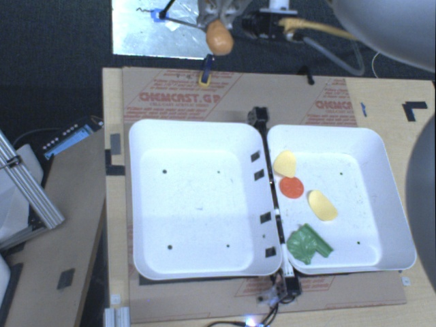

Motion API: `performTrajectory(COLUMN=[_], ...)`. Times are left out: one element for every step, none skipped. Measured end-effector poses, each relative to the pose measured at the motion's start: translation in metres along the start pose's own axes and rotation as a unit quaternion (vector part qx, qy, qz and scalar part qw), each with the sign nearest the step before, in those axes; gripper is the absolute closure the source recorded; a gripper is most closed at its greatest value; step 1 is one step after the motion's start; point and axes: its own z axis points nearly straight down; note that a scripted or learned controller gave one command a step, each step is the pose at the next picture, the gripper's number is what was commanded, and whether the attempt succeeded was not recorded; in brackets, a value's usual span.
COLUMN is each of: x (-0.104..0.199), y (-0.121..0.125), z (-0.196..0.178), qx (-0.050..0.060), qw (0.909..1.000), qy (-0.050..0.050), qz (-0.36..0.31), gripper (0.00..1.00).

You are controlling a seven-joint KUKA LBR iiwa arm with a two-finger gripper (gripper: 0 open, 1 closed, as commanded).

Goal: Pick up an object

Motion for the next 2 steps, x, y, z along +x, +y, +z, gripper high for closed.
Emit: performTrajectory(x=[-0.071,-0.044], y=[0.021,-0.106], z=[0.002,-0.001], qx=[0.000,0.001], qw=[1.0000,1.0000], qy=[-0.002,0.001], qz=[0.005,-0.003], gripper=[1.00,1.00])
